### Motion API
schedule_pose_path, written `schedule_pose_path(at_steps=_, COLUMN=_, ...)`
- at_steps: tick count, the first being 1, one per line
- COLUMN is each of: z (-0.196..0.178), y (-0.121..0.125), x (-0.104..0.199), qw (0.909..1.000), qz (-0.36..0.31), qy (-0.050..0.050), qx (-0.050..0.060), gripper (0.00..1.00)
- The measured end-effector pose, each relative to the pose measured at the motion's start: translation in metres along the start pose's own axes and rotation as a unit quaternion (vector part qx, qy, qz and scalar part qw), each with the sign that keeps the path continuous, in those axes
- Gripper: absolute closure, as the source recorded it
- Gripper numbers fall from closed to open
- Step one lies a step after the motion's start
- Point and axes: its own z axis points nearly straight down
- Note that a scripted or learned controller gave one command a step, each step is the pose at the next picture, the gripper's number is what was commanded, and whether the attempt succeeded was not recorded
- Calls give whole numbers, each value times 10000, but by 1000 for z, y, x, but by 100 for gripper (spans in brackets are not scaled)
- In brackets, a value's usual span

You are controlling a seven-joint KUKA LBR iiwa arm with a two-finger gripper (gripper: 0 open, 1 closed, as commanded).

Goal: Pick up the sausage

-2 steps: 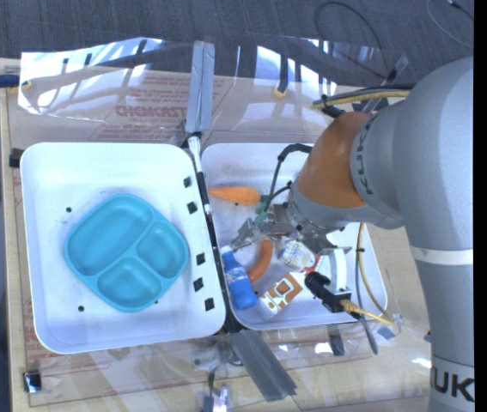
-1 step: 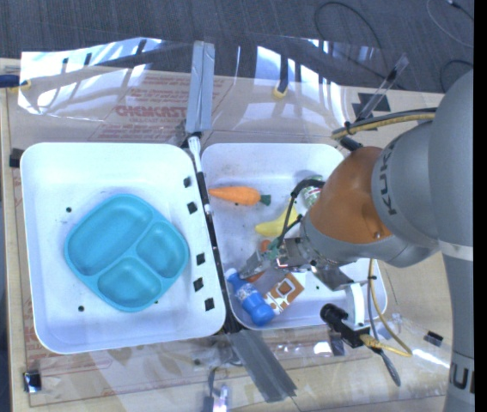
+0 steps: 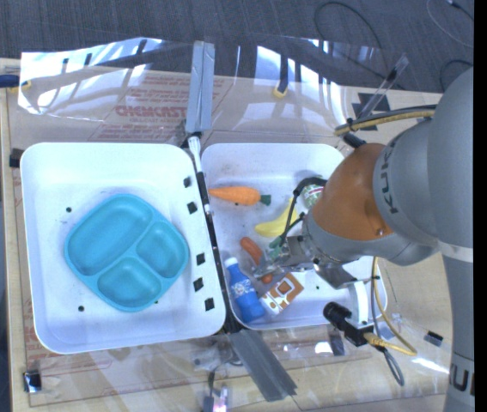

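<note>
The sausage point(image 3: 250, 248) is a short red-orange piece lying in the right bin point(image 3: 252, 163), near its left wall and below the carrot. My gripper point(image 3: 277, 261) is down inside this bin, just right of the sausage and very close to it. The grey wrist and the orange band of the arm point(image 3: 355, 204) hang over the bin's right half and hide what lies beneath. I see nothing lifted off the bin floor.
An orange carrot point(image 3: 239, 196) lies at the back of the right bin, with a yellow banana point(image 3: 272, 226) beside the gripper. A blue bottle point(image 3: 245, 292) and a small brown-and-white box point(image 3: 283, 291) sit at the front. The left bin point(image 3: 45, 170) holds a blue divided plate point(image 3: 127, 251).
</note>
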Motion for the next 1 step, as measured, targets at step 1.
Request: schedule_pose_path(at_steps=1, z=-91, y=-6, x=108, qw=9993, qz=-365, qy=-1, qx=-4, gripper=100)
